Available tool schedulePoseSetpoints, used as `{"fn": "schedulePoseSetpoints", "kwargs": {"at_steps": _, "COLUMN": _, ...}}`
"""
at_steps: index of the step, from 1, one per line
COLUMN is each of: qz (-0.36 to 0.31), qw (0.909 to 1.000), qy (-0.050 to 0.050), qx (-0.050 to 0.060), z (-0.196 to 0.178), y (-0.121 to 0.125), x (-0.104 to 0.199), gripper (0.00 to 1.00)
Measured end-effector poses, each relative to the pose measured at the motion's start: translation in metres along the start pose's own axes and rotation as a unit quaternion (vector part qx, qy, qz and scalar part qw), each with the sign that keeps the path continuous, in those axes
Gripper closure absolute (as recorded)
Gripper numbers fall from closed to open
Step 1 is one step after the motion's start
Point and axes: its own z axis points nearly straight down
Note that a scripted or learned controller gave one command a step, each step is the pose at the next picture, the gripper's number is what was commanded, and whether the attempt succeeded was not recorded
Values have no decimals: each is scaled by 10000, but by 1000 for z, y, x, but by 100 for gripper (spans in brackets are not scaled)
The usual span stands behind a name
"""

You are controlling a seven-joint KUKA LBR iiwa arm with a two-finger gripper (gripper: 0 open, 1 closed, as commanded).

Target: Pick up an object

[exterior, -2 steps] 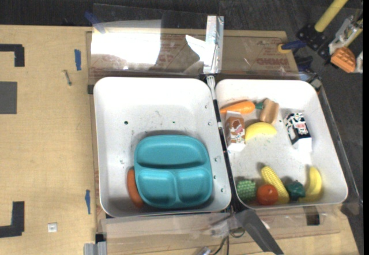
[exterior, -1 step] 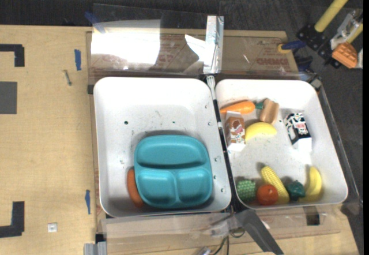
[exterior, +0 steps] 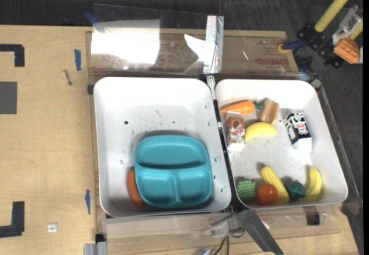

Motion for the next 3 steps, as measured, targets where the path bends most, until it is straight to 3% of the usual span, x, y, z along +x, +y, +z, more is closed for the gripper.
{"fn": "schedulePoseSetpoints", "kwargs": {"at_steps": 3, "qz": 31, "qw": 9999, "qy": -139, "qx": 84, "z": -33, "y": -3, "x": -7, "gripper": 100}}
